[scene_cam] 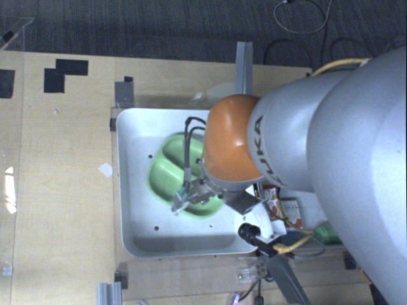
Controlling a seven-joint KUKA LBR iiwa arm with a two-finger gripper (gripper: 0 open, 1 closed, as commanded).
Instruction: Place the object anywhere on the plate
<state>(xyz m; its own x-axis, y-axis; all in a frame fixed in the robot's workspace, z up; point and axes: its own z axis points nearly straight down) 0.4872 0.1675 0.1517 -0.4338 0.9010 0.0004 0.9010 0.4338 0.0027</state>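
A green divided plate (170, 170) lies in the left white bin (137, 145), toward its middle. My gripper (184, 200) hangs low over the plate's near edge, below the orange band (232, 138) of the arm. The arm covers the plate's right part. The fingertips look small and blurred, and I cannot make out any object between them.
The right bin is mostly hidden under the arm; a small printed packet (286, 211) and a green item (325, 232) peek out at its near side. A black cable connector (249, 232) and cables hang near the bins' shared wall. Wooden bench surrounds the bins.
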